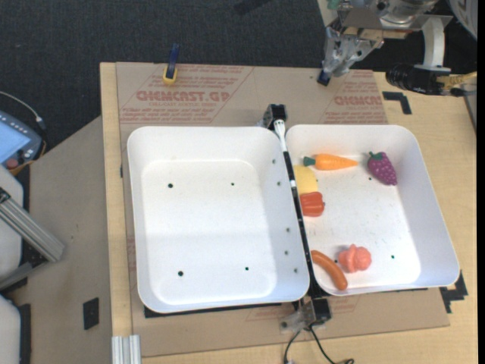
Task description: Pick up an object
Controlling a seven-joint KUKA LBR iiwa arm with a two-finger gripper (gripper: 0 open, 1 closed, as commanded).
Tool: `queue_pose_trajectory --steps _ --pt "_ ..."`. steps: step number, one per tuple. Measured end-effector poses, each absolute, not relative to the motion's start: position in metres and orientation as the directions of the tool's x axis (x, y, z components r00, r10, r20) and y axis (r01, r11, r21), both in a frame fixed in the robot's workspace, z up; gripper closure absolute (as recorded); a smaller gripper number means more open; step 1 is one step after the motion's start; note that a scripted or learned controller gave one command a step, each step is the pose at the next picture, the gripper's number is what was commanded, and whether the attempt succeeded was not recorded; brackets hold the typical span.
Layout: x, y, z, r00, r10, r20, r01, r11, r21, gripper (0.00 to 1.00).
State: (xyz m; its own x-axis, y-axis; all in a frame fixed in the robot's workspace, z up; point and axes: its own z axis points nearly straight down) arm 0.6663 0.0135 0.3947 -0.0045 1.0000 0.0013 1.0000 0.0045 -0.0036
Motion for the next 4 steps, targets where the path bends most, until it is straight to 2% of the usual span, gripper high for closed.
queue_pose_trajectory --steps 3,4 --pt "0.666 0.204 0.423 -0.008 1.000 0.003 1.000 0.008 0.005 1.00" --pt "0.666 0.226 0.389 -0.003 1.000 -0.001 1.000 0.003 -0.006 1.00"
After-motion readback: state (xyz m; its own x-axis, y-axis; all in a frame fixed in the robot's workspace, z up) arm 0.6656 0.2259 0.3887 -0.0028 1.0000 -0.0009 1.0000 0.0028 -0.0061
